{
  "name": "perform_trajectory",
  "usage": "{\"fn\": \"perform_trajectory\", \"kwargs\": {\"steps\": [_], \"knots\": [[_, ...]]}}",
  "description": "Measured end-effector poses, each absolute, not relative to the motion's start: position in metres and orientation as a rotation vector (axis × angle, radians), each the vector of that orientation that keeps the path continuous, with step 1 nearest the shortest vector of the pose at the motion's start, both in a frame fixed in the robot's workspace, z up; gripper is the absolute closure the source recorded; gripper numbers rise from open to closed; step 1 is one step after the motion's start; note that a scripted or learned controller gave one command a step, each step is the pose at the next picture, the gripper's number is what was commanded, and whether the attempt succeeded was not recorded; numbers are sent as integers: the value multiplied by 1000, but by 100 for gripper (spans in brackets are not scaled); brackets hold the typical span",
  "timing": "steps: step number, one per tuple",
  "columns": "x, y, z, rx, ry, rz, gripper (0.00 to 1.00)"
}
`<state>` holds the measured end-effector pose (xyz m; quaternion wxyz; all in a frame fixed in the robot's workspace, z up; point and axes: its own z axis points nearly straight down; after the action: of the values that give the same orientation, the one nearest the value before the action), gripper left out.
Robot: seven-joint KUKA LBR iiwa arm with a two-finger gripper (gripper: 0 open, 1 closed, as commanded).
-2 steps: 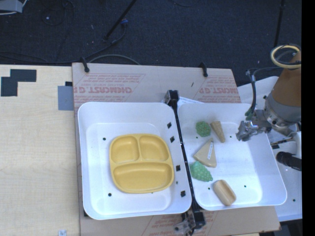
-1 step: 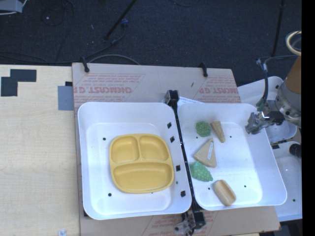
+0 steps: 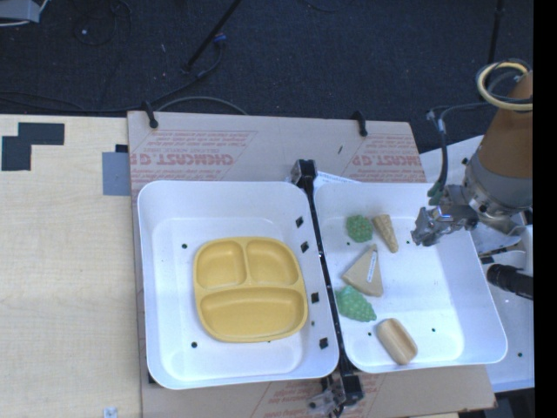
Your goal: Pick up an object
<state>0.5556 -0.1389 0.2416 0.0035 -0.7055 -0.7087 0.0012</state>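
Left to right, you have two white bins. The left bin [image 3: 165, 233] holds one item: a yellow divided tray [image 3: 251, 287] with three compartments, lying flat at the bin's centre.

The right bin [image 3: 452, 320] holds five items. Two green leafy pieces: the upper green piece [image 3: 359, 227] near the bin's top left, and the lower green piece [image 3: 355, 304] just beside the divider between the bins. One tan wedge [image 3: 365, 272] lies between them, touching or nearly touching the lower green piece; you cannot tell which. One small cone [image 3: 385, 232] sits just right of the upper green piece. One bread-like roll [image 3: 397, 340] lies toward the lower middle of the bin, apart from the rest.

At the right of the frame, the gripper [image 3: 428, 229] hangs over the right bin's upper right area, near the cone. It is small and dark against its cabling; you cannot tell how its pincer stands, and nothing is visibly between its tips. The arm [image 3: 509, 146] is cut off by the frame's right edge.
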Motion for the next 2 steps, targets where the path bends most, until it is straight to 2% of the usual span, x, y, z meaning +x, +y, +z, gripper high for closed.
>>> {"fn": "perform_trajectory", "kwargs": {"steps": [1,2], "knots": [[562,-84,238,-2210,-2223,3,100],[559,-28,243,-2209,-2223,5,100]]}}
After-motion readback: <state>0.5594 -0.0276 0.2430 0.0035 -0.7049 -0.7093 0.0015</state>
